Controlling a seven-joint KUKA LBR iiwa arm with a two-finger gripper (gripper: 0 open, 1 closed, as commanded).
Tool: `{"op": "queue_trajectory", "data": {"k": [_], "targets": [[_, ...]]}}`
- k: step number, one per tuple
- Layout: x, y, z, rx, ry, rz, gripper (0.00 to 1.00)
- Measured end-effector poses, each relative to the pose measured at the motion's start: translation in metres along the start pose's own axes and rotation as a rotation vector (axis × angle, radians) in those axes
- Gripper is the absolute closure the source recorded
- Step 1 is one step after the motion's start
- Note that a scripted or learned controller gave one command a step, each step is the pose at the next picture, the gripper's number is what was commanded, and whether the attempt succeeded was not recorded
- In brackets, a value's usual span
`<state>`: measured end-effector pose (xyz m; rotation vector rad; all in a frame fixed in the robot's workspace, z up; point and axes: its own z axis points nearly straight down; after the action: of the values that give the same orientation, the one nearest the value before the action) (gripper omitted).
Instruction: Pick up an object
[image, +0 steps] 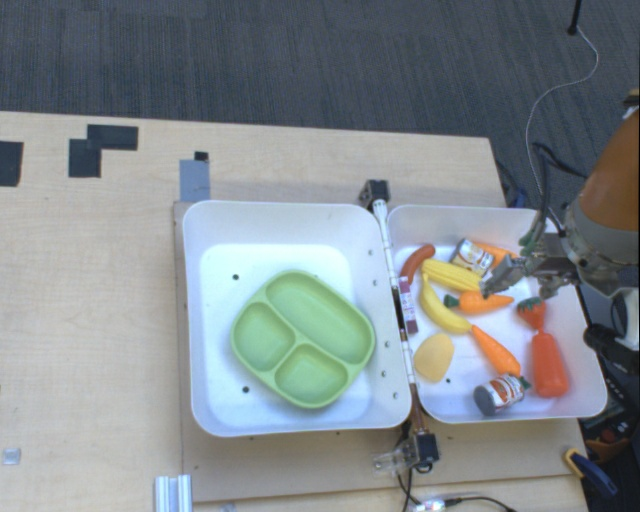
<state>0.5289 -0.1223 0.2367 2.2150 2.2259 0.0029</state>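
Observation:
The right bin (590, 400) holds several toy foods. There is a red sausage (418, 262), two yellow bananas (450, 275), a small can with an orange label (477, 255), and an orange carrot (483, 303) lying crosswise. A second carrot (497, 350), a pale yellow round piece (434, 357), a red pepper (532, 313), a red bottle (548, 365) and a tipped can (500, 392) lie nearer the front. My gripper (520, 285) hangs low over the bin's right half with its fingers spread. The left fingertip (494, 286) is just above the crosswise carrot. Nothing sits between the fingers.
In the left bin (200, 300) lies a green divided plate (303, 338). A ridge with clips (395, 300) joins the two bins. The wooden bench (90, 330) stretches out to the left. Cables run at the right edge and below the bins.

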Motion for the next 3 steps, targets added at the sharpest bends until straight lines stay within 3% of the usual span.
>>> {"op": "queue_trajectory", "data": {"k": [1,2,3], "targets": [[-0.014,-0.011,0.121,0.003,0.001,0.003,0.0],[-0.014,-0.009,0.109,-0.002,0.0,0.001,1.0],[-0.014,-0.009,0.109,-0.002,0.0,0.001,0.0]]}}
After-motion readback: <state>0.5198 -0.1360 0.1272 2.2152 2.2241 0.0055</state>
